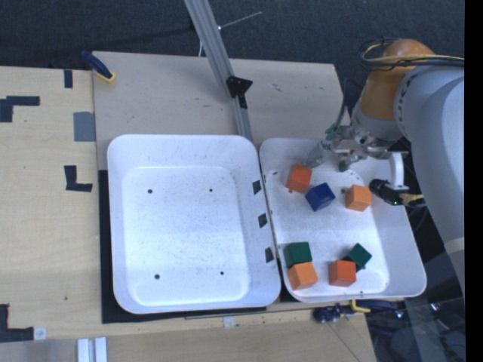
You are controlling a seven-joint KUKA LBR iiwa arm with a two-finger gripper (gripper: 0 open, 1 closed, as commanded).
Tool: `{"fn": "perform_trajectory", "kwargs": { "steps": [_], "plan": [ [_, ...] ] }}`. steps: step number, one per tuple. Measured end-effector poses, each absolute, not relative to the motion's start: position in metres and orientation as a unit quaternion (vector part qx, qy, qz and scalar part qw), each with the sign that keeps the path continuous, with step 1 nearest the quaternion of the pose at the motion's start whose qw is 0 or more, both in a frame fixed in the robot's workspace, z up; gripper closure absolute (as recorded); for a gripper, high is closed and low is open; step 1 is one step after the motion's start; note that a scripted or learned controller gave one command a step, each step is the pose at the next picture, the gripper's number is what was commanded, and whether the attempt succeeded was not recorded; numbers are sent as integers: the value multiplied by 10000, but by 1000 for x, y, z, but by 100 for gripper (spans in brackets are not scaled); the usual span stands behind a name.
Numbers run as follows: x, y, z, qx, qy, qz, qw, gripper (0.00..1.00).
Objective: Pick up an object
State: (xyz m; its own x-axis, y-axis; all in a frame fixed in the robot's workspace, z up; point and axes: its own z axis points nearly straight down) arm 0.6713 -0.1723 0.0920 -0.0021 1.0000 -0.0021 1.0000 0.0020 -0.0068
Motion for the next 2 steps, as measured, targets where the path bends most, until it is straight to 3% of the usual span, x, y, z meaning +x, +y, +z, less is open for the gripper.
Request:
{"fn": "perform_trajectory", "kwargs": {
  "steps": [1,2],
  "plan": [
    [671,-172,102,-7058,-7085,34,13,100],
    [678,-172,165,-7064,-7078,-16,-27,100]
  ]
}}
